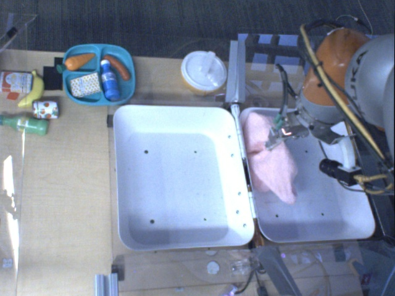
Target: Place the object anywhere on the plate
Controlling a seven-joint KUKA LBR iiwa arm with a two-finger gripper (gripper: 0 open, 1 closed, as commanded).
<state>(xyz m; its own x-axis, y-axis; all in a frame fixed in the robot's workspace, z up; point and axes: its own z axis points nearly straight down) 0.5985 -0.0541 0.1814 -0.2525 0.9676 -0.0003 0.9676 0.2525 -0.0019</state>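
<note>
Right bin point(345, 227): pink cloth point(271, 165) lies crumpled along its left wall.
Gripper point(276, 135): low over the cloth's upper part; finger state cannot be told.
Blue plate point(126, 73): well apart, upper left on the bench.

Far left on the bench, a blue divided tray point(126, 73) carries a carrot point(80, 61), a sausage point(119, 68) and a small blue bottle point(110, 82). Left of it lie a banana point(33, 90), a small can point(45, 109) and a green bottle point(24, 124). A lidded yellow cup point(204, 72) stands farther right.
</note>
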